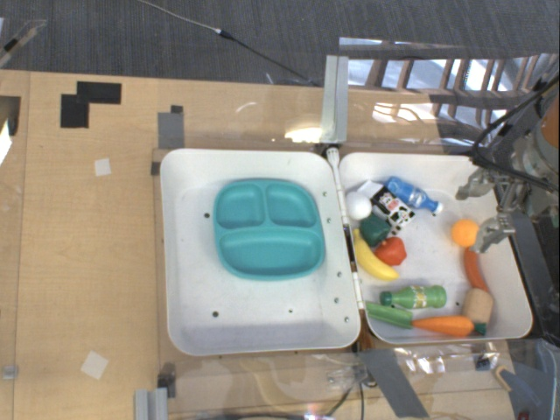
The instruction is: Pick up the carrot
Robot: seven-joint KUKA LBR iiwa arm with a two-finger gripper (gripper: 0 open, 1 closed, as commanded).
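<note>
The carrot [444,325], orange with a small green end pointing right, lies flat along the front wall of the right bin [521,320]. A green bottle [416,298] lies just behind it and a beige piece [478,304] sits at its right end. My gripper [486,210] hangs over the bin's right side, well behind the carrot and apart from it. Its fingers [472,186] stand open with nothing between them. An orange ball [465,232] lies just left of the lower finger.
A red-orange sausage-like piece [475,269] lies between the ball and the beige piece. A blue bottle [412,195], dice [393,210], white egg [359,206], tomato [393,251], banana [374,263] and green cucumber [388,315] crowd the bin's left half. A teal divided plate [267,228] sits in the left bin [192,322].
</note>
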